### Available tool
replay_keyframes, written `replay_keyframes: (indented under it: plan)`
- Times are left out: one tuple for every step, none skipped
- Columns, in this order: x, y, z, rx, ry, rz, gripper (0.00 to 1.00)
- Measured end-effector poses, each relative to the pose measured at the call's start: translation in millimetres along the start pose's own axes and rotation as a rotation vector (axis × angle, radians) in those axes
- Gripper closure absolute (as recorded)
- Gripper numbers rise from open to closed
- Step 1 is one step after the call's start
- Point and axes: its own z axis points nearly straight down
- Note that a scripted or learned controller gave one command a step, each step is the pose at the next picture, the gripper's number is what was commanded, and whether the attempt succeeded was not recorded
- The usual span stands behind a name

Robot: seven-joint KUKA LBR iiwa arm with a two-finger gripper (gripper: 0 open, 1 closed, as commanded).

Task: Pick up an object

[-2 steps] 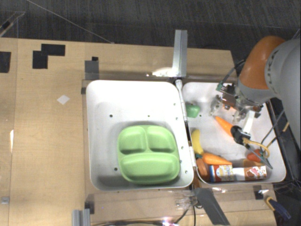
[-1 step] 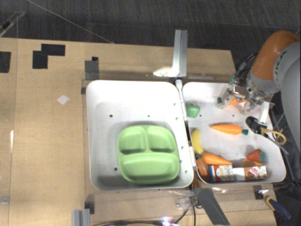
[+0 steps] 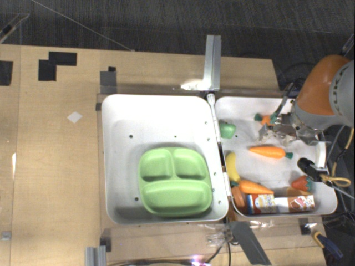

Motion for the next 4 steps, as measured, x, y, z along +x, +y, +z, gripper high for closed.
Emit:
replay_keyframes:
  plan:
    - [28.0,-31.4,-2.0,-0.007,-0.003,-0.177,0.0]
    - [-2.1,56.2,2.5,0.015,0.004,-0.205,0.0]
    - [-40.1,17.6,0.7,0.001,-0.001,-0.313,0.0]
    - [-10.5,71.5,-21.9,0.008,0.001,-0.334,0.0]
